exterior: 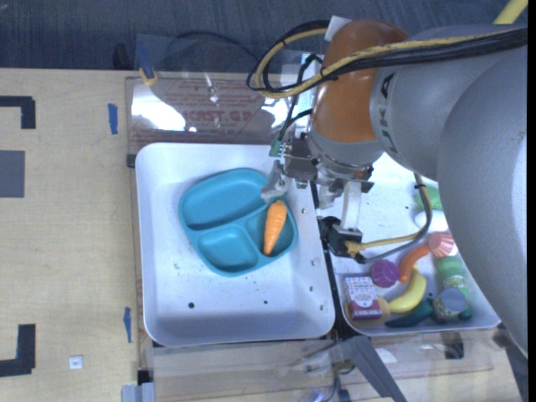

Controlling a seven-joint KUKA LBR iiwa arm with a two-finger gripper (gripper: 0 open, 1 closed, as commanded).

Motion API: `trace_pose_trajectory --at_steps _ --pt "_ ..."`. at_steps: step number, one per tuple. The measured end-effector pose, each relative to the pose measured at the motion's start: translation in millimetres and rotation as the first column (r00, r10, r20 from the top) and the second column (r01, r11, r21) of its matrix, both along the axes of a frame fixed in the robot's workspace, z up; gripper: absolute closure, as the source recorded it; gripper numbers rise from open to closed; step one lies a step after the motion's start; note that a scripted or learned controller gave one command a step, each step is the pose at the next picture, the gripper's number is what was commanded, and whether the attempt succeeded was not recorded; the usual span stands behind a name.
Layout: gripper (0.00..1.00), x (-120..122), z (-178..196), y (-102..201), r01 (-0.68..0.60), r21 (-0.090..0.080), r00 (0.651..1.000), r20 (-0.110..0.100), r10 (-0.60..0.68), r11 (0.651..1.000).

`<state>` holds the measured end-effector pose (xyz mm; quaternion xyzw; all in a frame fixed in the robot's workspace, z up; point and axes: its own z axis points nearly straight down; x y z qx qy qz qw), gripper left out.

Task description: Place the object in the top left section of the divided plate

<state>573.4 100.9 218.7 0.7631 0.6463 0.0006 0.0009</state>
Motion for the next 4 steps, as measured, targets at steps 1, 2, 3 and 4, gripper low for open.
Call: trace_pose_trajectory --at_steps 1,2,3,4 --pt "0.00 -96 -54 5 -0.030 0.000 1.000 -0.009 0.030 1.000" --pt "1.00 -94 -44 5 -0.027 0.001 1.000 -0.005 0.027 1.000" --pt "1.00 -62 67 -30 0.032 0.002 0.999 0.004 -0.032 0.999" --pt "1.00 -94 66 -97 0.148 0.000 0.989 -0.006 -0.148 0.989"
